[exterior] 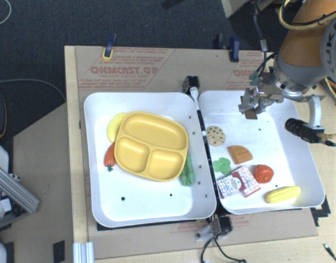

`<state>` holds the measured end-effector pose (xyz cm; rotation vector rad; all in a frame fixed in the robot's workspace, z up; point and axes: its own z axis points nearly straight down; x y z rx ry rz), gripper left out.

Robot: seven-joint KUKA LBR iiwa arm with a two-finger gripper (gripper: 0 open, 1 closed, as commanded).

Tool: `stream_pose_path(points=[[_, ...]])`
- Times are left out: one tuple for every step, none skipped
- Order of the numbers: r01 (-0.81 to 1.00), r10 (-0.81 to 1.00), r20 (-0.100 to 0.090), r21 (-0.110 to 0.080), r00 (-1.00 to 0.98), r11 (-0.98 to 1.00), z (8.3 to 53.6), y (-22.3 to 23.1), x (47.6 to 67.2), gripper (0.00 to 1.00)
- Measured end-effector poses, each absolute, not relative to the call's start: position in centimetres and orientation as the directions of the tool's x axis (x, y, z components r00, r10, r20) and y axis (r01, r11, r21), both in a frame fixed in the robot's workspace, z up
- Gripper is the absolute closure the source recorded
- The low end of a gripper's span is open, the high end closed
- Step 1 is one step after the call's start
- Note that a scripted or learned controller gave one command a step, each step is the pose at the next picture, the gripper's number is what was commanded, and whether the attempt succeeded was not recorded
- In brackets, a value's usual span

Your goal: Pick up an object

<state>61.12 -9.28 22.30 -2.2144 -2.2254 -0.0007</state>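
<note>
My gripper [250, 108] hangs over the far part of the right bin [299, 152], above bare bin floor. A small brownish patch shows at its tip; what it is cannot be made out. Toward the front of that bin lie a round speckled cookie [215, 135], a brown bread slice [240, 154], a green leafy piece [221, 165], a red tomato [263, 173], a red-and-white packet [238, 183] and a yellow corn-like piece [283, 194]. All of them lie apart from the gripper.
The left bin [102, 190] holds a yellow divided tray [151, 146], with a yellow piece [115, 126] and a red-orange pepper [109, 156] at its left and a green piece [187, 172] at its right. Both bins rest on a cardboard sheet [129, 64].
</note>
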Motion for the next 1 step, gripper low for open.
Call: stream_pose_path(points=[[1.000, 1.000, 0.002, -0.002, -0.006, 0.006, 21.63, -3.73, 61.47, 1.00]])
